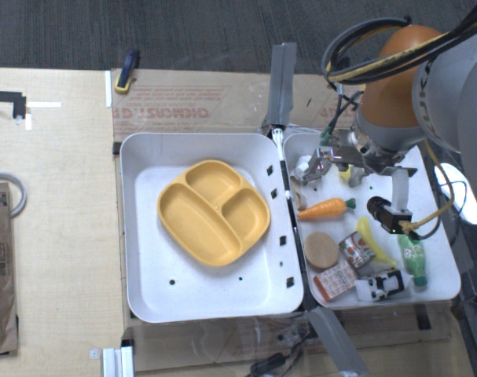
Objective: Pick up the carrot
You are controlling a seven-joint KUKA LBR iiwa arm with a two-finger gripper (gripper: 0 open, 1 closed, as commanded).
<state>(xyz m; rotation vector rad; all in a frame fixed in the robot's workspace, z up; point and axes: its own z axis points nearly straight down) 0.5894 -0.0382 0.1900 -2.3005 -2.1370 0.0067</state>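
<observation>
Just right of the yellow plate (214,211), across the bin wall, I see the carrot (324,207) lying flat (green end pointing away from the plate). Above the carrot hangs the gripper (315,168); its grip I cannot tell.

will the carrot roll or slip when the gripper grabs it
The carrot looks like smooth moulded plastic, so probably stiff, light and a bit slippery. It is round and tapered and lies on its side on the right bin floor, so a nudge would likely make it roll or pivot. The gripper sits just above it.
</observation>
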